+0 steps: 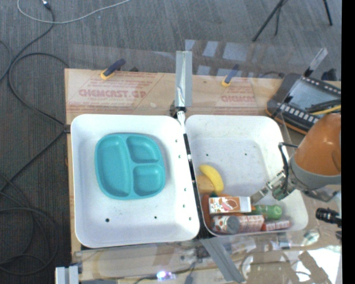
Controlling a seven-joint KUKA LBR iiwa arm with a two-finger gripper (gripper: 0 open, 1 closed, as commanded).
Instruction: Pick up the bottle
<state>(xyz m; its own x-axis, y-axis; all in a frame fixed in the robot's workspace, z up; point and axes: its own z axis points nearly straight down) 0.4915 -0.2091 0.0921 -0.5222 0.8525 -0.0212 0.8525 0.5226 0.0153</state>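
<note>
I work in a robotics lab: grey carpet (127, 33) strewn with loose black cables (28, 83), a tripod's legs (277, 16) at the top, and clamps (112, 68) pinning a printed cardboard sheet (116, 94) over my worktop.

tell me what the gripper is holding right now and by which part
Nothing that can be seen. The gripper hangs just above the green plastic bottle in the right white bin, with no object between its fingers.

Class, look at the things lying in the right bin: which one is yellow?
The banana. It is the only yellow thing there, lying apart, above the carton, green bottle and can.
</note>
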